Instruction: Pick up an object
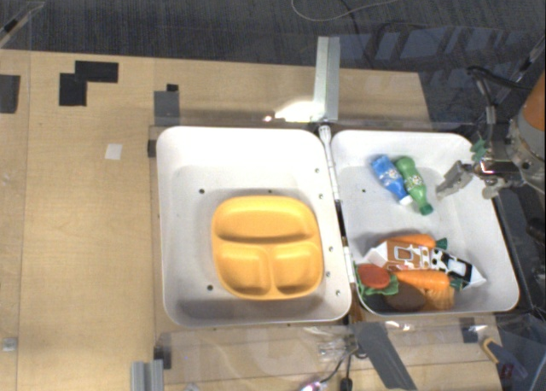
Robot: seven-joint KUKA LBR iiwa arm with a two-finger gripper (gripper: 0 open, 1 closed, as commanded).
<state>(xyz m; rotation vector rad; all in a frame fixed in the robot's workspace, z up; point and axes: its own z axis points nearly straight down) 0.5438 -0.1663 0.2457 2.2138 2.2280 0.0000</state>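
Gripper [461,177] hangs with fingers spread, holding nothing, beside green bottle [413,183], label unreadable.

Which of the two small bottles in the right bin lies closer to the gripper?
The green bottle. It lies on the side of the pair toward the gripper, while the blue bottle lies beyond it, toward the left bin.

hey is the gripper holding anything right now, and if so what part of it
Nothing is held. The gripper sits at the right bin's right side with nothing between its fingers, apart from the green bottle and blue bottle to its left.
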